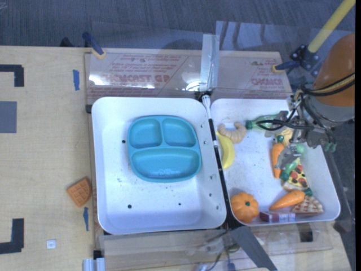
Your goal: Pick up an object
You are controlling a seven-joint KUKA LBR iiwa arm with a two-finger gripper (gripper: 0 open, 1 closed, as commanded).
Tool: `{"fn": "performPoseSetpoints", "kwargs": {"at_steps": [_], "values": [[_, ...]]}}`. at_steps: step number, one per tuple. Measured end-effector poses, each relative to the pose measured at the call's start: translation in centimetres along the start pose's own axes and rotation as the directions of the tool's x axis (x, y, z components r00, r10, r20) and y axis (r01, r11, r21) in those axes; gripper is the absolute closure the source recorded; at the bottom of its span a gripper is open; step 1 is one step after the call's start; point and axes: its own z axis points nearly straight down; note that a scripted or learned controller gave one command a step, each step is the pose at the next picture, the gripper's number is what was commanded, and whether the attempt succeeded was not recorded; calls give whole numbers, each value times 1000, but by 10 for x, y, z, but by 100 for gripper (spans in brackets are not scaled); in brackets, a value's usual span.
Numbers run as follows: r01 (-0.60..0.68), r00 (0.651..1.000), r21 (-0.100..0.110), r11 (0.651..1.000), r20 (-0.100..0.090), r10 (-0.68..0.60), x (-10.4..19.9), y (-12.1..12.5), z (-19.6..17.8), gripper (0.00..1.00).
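The right bin (pixel 333 179) holds several toy foods. A yellow banana (pixel 227 152) and a beige ginger-shaped piece (pixel 232 132) lie at its left side. An orange pumpkin (pixel 245 206) sits at the front left. Two carrots (pixel 276 152) (pixel 287 199), a pizza slice (pixel 295 177), a waffle wedge (pixel 308 207) and a red tube (pixel 279 217) lie toward the right. A green stalk (pixel 265 123) lies near the back. My gripper (pixel 294 147) hangs low over the right part of this bin, just above the upper carrot and the pizza slice.
The left bin (pixel 107 168) bears a blue divided plate (pixel 163 148). A small waffle piece (pixel 79 192) lies on the wooden bench left of the bins. A metal divider (pixel 208 66) stands behind the two bins. The arm's orange band (pixel 338 66) is at the right edge.
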Motion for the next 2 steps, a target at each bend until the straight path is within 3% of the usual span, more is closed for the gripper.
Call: {"fn": "performPoseSetpoints", "kwargs": {"at_steps": [1, 2], "values": [[-109, 994, 1, 994, 9, 109, -41, -32, 99, 0], [-291, 957, 0, 957, 3, 291, -11, -27, 100, 0]]}}
